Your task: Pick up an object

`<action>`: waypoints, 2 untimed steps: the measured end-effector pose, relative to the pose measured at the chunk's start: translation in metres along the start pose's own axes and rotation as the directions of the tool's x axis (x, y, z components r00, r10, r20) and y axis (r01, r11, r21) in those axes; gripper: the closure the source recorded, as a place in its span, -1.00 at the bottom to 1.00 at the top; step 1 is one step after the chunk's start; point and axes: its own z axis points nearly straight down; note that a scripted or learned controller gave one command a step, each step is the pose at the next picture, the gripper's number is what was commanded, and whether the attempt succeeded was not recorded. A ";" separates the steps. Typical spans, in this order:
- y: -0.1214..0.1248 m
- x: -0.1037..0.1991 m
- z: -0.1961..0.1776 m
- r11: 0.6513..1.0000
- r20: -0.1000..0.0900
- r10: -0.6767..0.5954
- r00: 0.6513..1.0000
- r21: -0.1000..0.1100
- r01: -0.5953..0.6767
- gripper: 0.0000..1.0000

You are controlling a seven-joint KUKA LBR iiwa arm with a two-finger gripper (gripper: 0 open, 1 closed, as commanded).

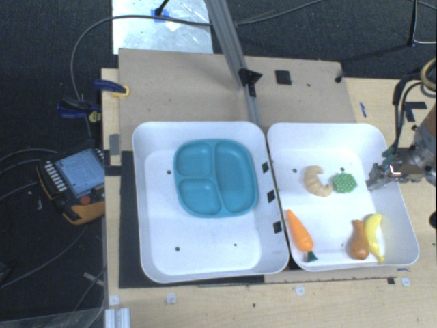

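White right bin (355,134) holds your targets: croissant (317,181) and green broccoli (344,182) near centre, carrot (299,232) at 7 o'clock, banana (375,236) at 5 o'clock. Your gripper (379,176) sits at 3 o'clock; you cannot tell its jaws' state.

- Light is bright and even; both white bins (205,265) left of the gripper (379,176) are nearly washed out.
- Glare flares on the shiny sheet (160,16) far up-left of the gripper.
- Shadows stay soft and short.
- The gripper itself looks slightly blurred; overall sharpness is modest.
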 end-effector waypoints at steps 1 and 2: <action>0.011 0.050 -0.003 1.000 -0.003 -0.005 1.000 0.005 0.005 1.00; 0.025 0.107 0.001 1.000 -0.004 -0.006 1.000 0.006 0.006 1.00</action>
